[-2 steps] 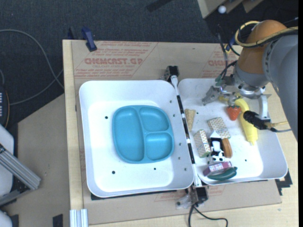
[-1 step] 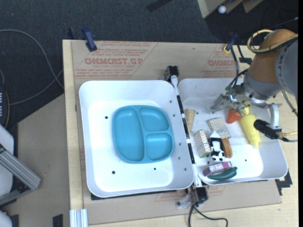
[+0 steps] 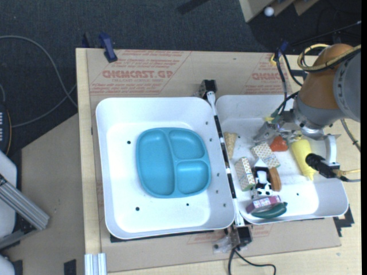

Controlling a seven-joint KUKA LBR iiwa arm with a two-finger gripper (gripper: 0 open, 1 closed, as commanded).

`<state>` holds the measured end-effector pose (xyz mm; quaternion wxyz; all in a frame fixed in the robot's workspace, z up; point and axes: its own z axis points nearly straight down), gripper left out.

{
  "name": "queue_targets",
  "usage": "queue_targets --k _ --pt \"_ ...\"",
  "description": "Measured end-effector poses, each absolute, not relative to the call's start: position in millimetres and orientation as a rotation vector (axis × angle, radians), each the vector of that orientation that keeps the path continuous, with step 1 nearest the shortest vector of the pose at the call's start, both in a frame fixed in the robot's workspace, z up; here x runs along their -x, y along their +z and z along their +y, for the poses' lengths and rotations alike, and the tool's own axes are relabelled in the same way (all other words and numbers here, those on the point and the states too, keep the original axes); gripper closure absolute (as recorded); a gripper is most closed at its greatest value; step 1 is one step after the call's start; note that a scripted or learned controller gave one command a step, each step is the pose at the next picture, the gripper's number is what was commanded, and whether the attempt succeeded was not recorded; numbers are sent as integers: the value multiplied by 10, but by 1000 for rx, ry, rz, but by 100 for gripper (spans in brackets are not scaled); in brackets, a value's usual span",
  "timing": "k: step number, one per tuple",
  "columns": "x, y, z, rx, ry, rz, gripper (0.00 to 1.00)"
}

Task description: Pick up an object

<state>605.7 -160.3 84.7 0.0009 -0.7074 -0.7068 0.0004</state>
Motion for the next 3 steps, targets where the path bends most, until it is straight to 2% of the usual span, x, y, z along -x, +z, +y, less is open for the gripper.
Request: queue_targets --k 1,2,3 --pt "-5842 845 -1422 2220 1 -2220 0" --pt "-6176 850 -1735 2224 0 -2223 0" --pt "-5907 845 -1416 2219 0 -2220 0"
